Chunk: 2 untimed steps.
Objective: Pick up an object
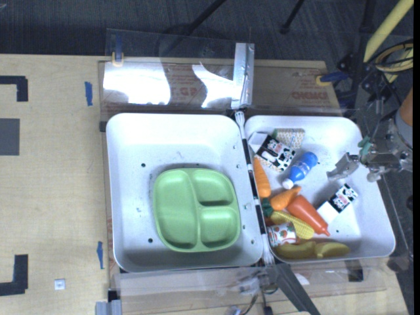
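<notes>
Nearest, a banana (pixel 314 249) is seen; the milk carton (pixel 337 202) lies just left-below the seemingly open, empty gripper (pixel 354 166).

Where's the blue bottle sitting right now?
The blue bottle lies in the right bin, in its upper middle, beside the cow-print carton and just above the orange carrots.

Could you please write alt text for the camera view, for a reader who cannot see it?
The end effector hangs over the right bin, which holds toy food, including a carrot and a blue bottle. The left bin holds a green divided plate.
</notes>
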{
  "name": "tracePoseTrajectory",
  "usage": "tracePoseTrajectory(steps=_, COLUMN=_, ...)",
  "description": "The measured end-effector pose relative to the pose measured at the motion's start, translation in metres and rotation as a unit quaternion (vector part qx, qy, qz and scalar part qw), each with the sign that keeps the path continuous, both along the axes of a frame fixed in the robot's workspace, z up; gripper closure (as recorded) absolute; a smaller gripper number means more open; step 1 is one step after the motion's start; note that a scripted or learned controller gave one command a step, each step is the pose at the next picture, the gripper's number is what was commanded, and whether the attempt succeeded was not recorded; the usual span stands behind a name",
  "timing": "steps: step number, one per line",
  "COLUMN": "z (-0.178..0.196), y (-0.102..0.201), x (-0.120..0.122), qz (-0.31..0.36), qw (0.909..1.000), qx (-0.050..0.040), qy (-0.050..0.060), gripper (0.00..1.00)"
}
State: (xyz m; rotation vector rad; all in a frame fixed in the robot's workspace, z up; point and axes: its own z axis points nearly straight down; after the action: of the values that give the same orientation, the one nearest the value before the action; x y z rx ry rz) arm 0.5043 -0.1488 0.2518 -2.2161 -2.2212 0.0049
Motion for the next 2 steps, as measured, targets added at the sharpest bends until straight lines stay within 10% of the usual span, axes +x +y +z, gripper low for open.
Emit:
tracePoseTrajectory(steps=1, z=-0.086, y=-0.003, x=-0.02, qz=0.083, qw=0.9965, qx=0.0012, qy=0.001, gripper=0.0)
tracePoseTrajectory(steps=2, z=-0.148, y=-0.037, x=0.018, qz=0.128, qw=0.9918, qx=0.0007, qy=-0.001, gripper=0.0)
